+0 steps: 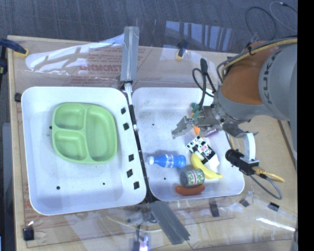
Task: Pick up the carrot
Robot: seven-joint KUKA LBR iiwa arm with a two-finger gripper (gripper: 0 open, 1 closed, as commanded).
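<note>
Gripper (194, 124) sits low inside the right bin (162, 103), in the far right part of it, hanging from the grey arm (272, 82) with its orange band. Two grey fingers (181, 127) spread apart toward the bin's middle, so the jaws stand open. A small orange piece, probably the carrot (197, 129), lies directly at the jaws, partly hidden by the finger bases; the view is too coarse to tell whether the fingers touch it. Just on the near side of the jaws lies a black-and-white patterned box (201, 147), touching a yellow banana (205, 169) beyond it. Further toward the near rim stand a small tin (192, 178) and, beside it, a brown sausage (190, 190). A blue-labelled bottle (167, 161) lies on its side, near the jaws on the side toward the divider. Well apart from the jaws, across the divider, the left bin (36, 182) holds a green compartment plate (85, 133).
</note>
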